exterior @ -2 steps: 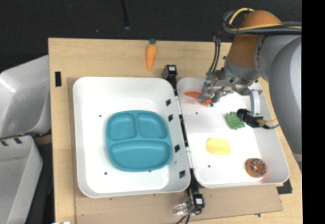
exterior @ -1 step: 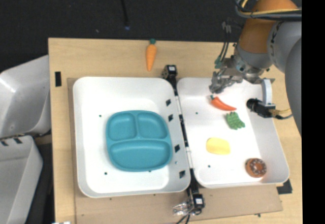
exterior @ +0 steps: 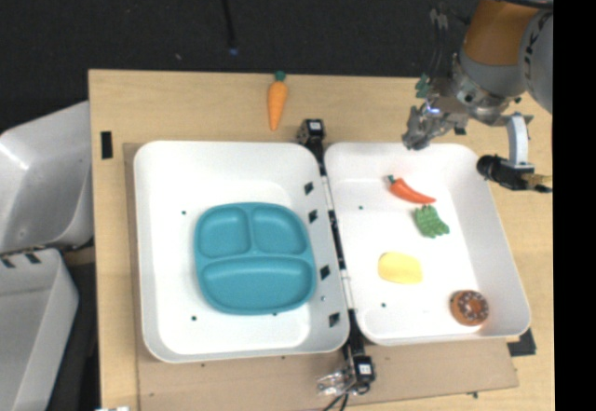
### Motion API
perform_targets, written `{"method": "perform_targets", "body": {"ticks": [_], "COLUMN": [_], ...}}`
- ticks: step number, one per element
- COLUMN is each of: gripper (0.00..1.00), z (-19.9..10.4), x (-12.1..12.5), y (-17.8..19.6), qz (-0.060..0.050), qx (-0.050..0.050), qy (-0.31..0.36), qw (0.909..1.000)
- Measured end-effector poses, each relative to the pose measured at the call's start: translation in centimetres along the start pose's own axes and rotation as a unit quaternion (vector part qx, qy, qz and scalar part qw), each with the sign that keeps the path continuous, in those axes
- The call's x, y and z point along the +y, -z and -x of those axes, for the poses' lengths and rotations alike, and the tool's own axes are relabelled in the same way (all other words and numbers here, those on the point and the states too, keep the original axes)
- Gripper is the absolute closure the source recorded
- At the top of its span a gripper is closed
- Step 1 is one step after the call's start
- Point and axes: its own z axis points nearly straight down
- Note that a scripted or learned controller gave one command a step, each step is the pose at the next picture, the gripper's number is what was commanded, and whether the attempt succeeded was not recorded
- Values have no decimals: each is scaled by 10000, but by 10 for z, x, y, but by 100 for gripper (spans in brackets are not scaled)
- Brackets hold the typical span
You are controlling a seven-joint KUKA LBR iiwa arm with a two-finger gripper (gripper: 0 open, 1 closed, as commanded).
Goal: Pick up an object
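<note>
Teal plate (exterior: 253, 257) fills the left bin (exterior: 149, 307); gripper (exterior: 421, 132), jaw state unclear, hovers near the red pepper (exterior: 410, 190).

Gripper (exterior: 418, 136) low, arm (exterior: 498, 27) bent

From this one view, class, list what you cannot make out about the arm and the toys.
- Gripper, camera view: small and blurred over the right bin's far rim; open or shut cannot be told.
- Arm: cut off by the right edge.
- Green toy: too small to identify.
- Doughnut: topping detail blurred.
- Carrot on the bench: its underside is hidden.
</note>
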Motion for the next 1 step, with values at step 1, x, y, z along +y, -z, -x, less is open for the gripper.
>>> {"method": "perform_targets", "body": {"ticks": [1], "gripper": [100], "z": [1], "x": [1], "y": [1], "qz": [-25], "qx": [3], "qy": [8], "qw": [10000]}}
